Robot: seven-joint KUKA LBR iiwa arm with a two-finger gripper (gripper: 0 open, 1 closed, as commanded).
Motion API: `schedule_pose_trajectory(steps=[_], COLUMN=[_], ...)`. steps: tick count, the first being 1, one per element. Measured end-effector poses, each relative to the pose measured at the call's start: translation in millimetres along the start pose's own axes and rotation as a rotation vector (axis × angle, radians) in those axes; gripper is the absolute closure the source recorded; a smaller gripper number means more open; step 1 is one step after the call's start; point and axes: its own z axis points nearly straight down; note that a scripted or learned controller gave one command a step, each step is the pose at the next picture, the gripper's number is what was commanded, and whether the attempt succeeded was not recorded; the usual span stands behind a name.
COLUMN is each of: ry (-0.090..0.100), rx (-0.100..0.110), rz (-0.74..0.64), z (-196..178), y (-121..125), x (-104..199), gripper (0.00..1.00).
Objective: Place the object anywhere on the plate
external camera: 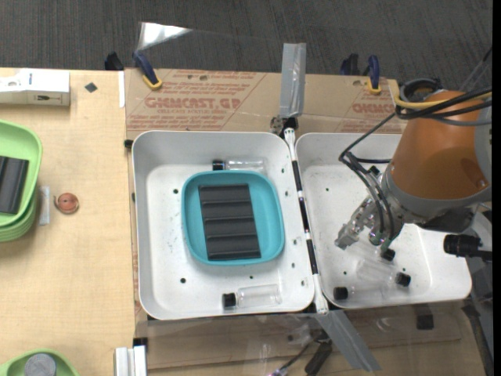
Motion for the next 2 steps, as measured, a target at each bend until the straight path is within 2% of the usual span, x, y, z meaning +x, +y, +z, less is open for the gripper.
schedule_pose_trajectory(steps=[1,2], ry=[-0.004,0.001], rx=[-0.001,0.001], rz=[-0.216,-0.424], z=[-73,-1], y=[15,59], x=[12,48], gripper=[1.00,1.00])
